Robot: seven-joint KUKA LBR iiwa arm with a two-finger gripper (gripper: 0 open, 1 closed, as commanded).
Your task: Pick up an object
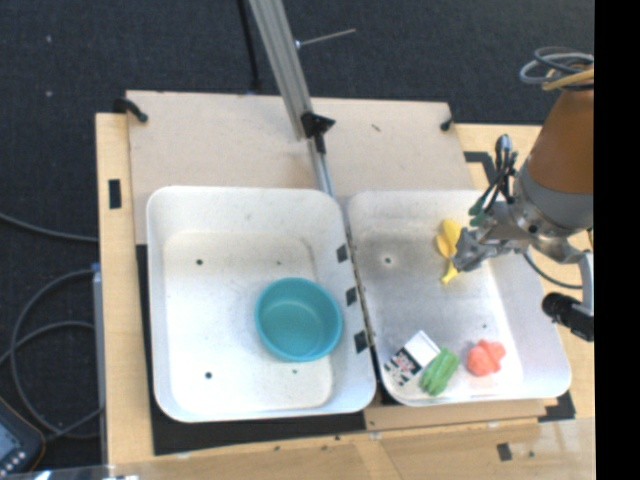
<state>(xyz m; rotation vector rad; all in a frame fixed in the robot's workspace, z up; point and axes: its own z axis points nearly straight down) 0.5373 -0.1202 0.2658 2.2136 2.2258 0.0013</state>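
- Two white bins: left bin [180,218] contains a blue bowl [297,318].
- Right bin [400,218] contains a yellow object [449,238], orange object [485,358], green object [438,372], small card [411,356].
- Gripper [468,256] touches the yellow object; finger state cannot be determined.

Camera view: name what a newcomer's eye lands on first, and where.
A teal bowl stands out in the left bin. In the right bin, the gripper sits at a yellow object, with a green object and an orange object near the front edge.

Wooden bench [250,138], left white bin [170,268] and right white bin [400,218] side by side on it
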